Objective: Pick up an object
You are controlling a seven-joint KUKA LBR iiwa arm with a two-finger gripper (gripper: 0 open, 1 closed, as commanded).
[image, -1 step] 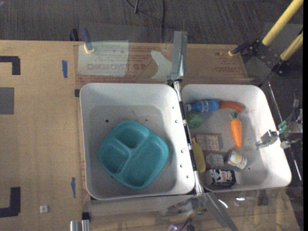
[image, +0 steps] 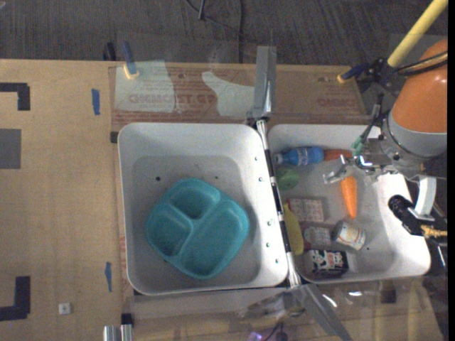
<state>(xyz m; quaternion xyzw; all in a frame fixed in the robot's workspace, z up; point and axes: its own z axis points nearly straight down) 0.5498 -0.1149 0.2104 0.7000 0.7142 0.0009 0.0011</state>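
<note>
My gripper (image: 350, 168) hangs over the back of the right bin (image: 405, 258), just above the upper tip of an orange carrot (image: 349, 197). A blue bottle (image: 301, 155) lies to its left along the back wall, with a green object (image: 288, 178) under it. Further forward lie a yellow banana (image: 293, 227), a pale printed packet (image: 308, 209), a small tin can (image: 350, 235) and a black-and-white carton (image: 327, 262). I see nothing held in the gripper.
The left bin (image: 142, 148) holds a teal divided plate (image: 197, 226). A metal divider (image: 264, 84) stands behind the seam between the bins. The arm's orange band (image: 423, 101) and black cabling (image: 407, 214) crowd the right bin's right side.
</note>
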